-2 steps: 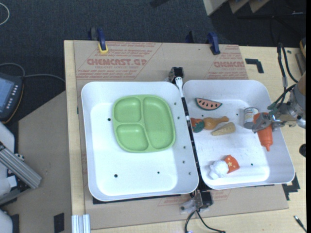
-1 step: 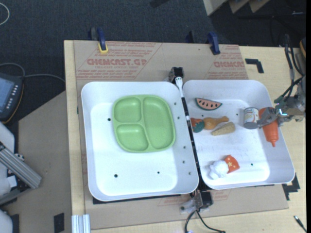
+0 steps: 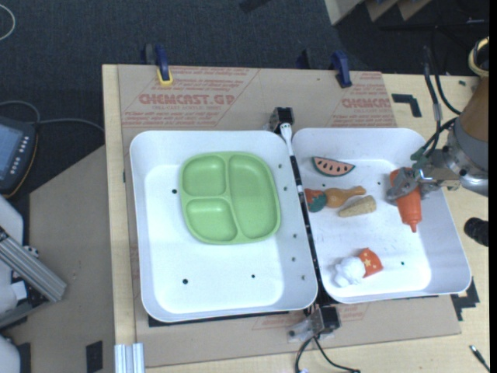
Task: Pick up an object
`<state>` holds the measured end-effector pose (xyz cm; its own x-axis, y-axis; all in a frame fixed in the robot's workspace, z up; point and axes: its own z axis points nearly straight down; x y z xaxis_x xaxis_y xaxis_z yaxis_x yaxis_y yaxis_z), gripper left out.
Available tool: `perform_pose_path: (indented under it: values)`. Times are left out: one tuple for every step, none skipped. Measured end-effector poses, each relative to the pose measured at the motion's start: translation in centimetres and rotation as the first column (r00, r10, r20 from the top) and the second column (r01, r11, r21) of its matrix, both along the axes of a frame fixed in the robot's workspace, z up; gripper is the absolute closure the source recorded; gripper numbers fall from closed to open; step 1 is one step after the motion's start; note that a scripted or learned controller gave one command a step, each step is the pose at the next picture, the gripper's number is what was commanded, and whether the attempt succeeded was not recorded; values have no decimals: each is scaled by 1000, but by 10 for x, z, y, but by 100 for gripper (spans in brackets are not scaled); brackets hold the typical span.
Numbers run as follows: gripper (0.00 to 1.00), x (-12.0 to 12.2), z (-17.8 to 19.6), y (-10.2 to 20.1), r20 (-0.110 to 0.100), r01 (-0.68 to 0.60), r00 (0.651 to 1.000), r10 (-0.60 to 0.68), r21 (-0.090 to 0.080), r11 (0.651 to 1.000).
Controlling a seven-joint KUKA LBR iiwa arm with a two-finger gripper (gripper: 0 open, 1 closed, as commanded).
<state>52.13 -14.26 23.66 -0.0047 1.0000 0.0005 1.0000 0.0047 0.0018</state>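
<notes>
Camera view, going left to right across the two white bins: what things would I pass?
Green divided plate → teal-tipped chicken drumstick toy → white and red toy → orange carrot-like toy, at the gripper. The watermelon slice and bread-like piece overlap the others sideways, so I left them out.

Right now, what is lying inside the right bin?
The right bin holds a watermelon slice, a chicken drumstick, a bread piece, a red-white toy and an orange carrot, partly covered by the gripper.

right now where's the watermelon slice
In the camera view, the watermelon slice lies in the right bin, near its far-left corner, just beyond the drumstick and the bread roll.
</notes>
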Motion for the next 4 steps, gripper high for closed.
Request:
perform_pose_path:
  values:
    - [100,8,-13,51,-4,0,1000,0,1,1000]
    - [100,8,-22,103,-5,-2,1000,2,2,1000]
    - [100,-4,-17,118,-4,3,1000,-3,1,1000]
    - [100,5,-2,125,2,3,1000,-3,-1,1000]
